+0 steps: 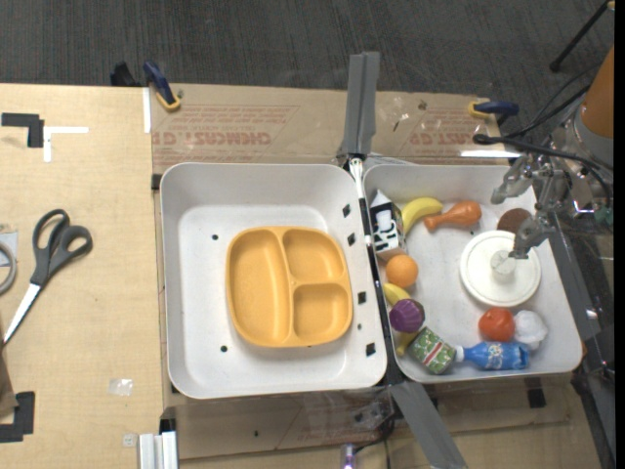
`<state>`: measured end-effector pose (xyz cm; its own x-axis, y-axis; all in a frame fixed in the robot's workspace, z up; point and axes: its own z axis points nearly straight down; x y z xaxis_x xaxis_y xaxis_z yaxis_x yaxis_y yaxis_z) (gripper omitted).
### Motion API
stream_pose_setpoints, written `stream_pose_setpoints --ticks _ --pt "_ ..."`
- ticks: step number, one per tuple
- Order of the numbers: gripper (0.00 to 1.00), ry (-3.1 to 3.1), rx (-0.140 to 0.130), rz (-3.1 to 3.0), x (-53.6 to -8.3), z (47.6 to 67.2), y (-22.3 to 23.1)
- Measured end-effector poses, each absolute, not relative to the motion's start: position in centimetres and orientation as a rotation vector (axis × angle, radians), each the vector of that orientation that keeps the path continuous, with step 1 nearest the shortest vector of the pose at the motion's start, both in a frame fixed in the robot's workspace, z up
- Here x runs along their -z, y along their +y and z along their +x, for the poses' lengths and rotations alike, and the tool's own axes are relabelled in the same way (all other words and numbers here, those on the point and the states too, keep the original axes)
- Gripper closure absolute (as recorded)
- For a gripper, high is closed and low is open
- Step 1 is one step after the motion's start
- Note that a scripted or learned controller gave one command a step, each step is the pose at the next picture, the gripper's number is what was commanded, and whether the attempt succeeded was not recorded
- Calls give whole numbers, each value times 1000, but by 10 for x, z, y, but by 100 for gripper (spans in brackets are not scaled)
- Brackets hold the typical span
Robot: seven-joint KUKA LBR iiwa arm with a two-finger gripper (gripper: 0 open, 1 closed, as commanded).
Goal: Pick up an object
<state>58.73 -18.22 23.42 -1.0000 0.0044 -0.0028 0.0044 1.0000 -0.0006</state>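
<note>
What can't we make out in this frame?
- Gripper above the round white plate, camera view: too small and cluttered by cabling to tell its state or whether it touches the plate.
- Second yellow banana: mostly hidden behind the orange ball and purple round fruit.
- Label on the blue plastic bottle: too small to read.
- Brown round object: partly covered by the gripper.

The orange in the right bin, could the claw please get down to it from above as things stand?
Probably yes. The orange has its top uncovered, though it is crowded: a banana behind it, a purple fruit in front, and the bin wall beside it. The claw hangs over the white plate, near it.
</note>
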Motion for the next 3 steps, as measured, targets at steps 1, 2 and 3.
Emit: stream_pose_setpoints --ticks 1,2,3 --pt "0 3138 1 -51 -127 535 -146" --pt "0 3134 1 105 -94 656 -181" --pt "0 3076 1 618 -93 658 -160"
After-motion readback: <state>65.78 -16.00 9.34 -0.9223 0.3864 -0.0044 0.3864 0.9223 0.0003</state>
